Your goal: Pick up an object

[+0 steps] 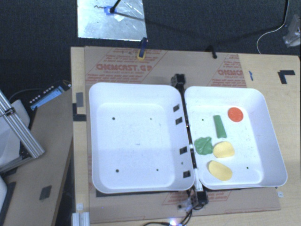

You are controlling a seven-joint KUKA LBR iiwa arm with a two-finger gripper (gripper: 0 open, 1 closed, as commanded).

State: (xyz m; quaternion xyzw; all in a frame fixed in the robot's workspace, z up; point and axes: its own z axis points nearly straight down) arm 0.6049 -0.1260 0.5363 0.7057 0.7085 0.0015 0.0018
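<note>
The right bin [263, 126] holds several small objects. A round red-orange piece [235, 114] lies toward the back. Left of it rests a narrow green stick [219, 126], set lengthwise. A leafy green lump [203, 145] sits near the bin's left wall, touching a yellow lump [223, 149] on its right. A second yellow oval [220, 170] lies nearest the front.
The left bin [101, 173] stands beside the right one, joined by a dark hinge strip [187, 135]. Both rest on a cardboard sheet [122, 65]. A shiny metal plate [110, 13] lies beyond the bench, and a metal frame [19, 131] stands at the left.
</note>
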